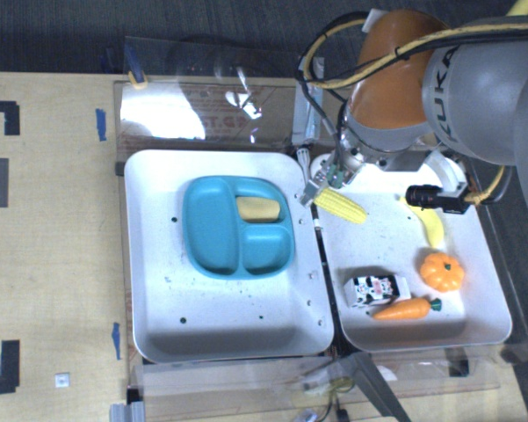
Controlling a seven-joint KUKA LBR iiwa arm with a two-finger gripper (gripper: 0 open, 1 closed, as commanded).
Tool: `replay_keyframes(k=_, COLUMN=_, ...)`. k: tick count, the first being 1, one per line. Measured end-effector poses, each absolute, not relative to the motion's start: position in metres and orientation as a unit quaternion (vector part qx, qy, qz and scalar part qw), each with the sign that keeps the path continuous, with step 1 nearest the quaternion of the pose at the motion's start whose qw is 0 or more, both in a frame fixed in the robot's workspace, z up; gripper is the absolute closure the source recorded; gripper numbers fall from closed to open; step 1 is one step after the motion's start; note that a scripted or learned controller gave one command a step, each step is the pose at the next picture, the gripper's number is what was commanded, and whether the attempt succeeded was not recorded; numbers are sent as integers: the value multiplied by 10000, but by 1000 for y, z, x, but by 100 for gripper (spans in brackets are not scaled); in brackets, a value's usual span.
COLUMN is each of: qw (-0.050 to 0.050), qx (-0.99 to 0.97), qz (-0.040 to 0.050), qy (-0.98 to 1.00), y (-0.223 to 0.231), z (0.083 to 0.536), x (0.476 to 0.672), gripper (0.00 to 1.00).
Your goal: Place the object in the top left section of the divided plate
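Observation:
A blue divided plate (211,222) lies in the left bin (158,306). A yellow oblong piece (258,208) rests in the plate's upper right section as seen from the camera. My gripper (321,183) hangs over the wall between the two bins, just right of the plate. A yellow corn cob (341,205) lies at the gripper's tip, at the upper left of the right bin (483,315). Whether the cob is touched or merely beside the tip is unclear. The arm's wrist hides the bin's top edge.
In the right bin lie a yellow banana (433,229), an orange pumpkin (442,271), a carrot (404,309) and a small black-and-white carton (372,289). Yellow cables loop over the arm. A clear plastic sheet lies behind the left bin.

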State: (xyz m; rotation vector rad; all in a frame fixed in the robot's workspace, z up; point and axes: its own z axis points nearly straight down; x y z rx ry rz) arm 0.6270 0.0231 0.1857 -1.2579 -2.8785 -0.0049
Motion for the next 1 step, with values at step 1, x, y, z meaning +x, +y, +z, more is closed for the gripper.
replay_keyframes(k=1, qw=-2, qx=-4030, qz=-5, qy=-9152, y=19, z=185, x=627, gripper=0)
